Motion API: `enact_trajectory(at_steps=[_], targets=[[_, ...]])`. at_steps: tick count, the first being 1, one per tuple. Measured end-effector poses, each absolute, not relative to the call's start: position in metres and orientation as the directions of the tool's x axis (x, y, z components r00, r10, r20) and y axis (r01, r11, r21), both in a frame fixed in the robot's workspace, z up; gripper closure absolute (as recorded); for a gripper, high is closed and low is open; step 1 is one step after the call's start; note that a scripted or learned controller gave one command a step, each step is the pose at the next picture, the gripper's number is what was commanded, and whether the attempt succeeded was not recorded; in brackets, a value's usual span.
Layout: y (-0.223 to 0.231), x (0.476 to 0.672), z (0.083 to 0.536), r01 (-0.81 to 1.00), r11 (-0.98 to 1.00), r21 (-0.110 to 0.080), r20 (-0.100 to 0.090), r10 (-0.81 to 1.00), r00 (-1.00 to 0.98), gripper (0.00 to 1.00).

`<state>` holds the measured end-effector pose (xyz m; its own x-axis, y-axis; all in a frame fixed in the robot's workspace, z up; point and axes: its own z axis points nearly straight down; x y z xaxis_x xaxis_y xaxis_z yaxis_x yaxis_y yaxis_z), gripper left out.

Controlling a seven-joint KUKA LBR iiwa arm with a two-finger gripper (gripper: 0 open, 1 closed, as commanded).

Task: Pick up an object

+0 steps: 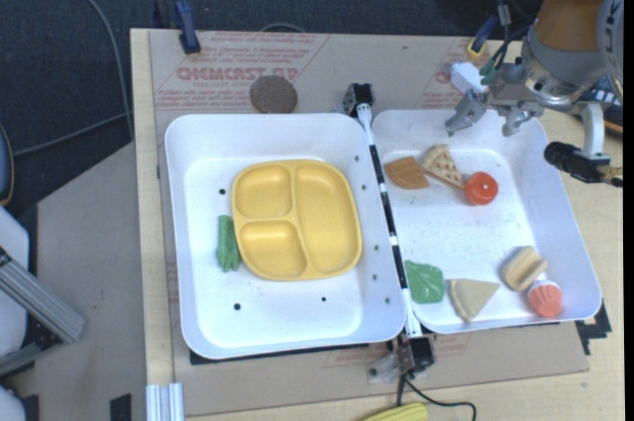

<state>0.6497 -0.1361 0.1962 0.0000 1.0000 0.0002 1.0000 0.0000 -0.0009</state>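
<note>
My gripper (488,119) hangs over the far edge of the right bin (570,221), its two fingers spread apart with nothing between them. Just below it lie a tan waffle-patterned wedge (443,165), a brown flat piece (405,173) and a red tomato (480,188). Along the near side of that bin sit a green piece (425,281), a beige wedge (472,296), a bread roll (522,265) and an orange-red piece (544,298).
The left bin (198,300) holds a yellow divided plate (295,218) and a green pod (228,244) beside it. A brown disc (273,95) and a blue clamp (185,26) rest on the board behind the bins.
</note>
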Motion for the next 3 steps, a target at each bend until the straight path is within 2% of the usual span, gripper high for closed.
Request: enact_trajectory(at_steps=[1, 2, 3], targets=[[-0.141, 0.649, 0.092, 1.0, 0.0, 0.004, -0.001, 1.0, 0.0, 0.0], [-0.124, 0.667, 0.085, 1.0, 0.002, 0.003, -0.001, 1.0, -0.002, 0.0], [-0.12, 0.656, 0.085, 1.0, 0.0, -0.002, 0.0, 1.0, 0.0, 0.0]])
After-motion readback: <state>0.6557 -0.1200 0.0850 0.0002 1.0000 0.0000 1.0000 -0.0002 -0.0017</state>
